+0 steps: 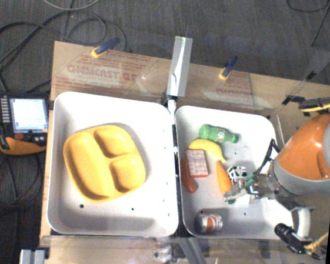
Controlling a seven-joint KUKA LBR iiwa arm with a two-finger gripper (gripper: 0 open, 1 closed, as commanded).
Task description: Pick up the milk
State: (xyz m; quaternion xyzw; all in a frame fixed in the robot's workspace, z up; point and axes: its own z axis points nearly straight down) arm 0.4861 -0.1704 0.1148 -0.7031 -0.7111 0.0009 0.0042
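Nearest the camera, a soda can lies on its side at the front of the right bin. Just behind it the pincer hangs low over the bin floor, right beside a carrot; whether it is apart or together cannot be told. Left of the carrot lies the small red-and-white milk carton, flat, with a sausage along its left edge. A banana and green bottle lie behind. The left bin holds a yellow divided plate.

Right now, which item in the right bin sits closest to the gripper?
The carrot, the orange piece lying beside the gripper. The green bottle, banana and can lie further off.
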